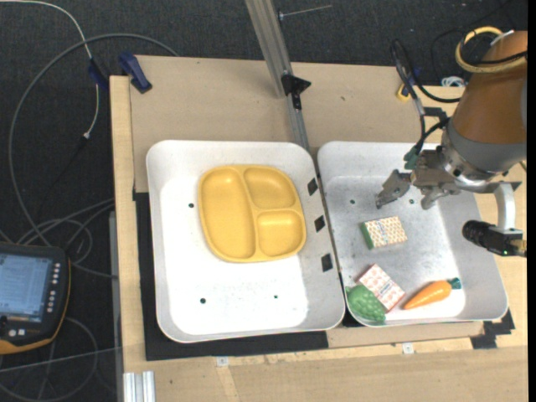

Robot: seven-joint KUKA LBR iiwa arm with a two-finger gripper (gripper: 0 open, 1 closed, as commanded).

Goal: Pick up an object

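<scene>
Nearest the camera, along the right white bin's [481,308] front edge: a green leafy plastic vegetable [365,303], a small red-and-white patterned box [382,286] touching it, and an orange plastic carrot [430,294] with a dark green stem just beside. Further back in that bin lies a small green-edged speckled packet [384,232], flat and apart from the rest. Left white bin [172,224] holds a yellow three-compartment plastic tray [250,211]. Grey arm [488,115] with orange band reaches in from the right, wrist pitched down over the right bin's rear half. Gripper [413,193] hangs above and behind the speckled packet; jaws spread apart, nothing between them.
</scene>
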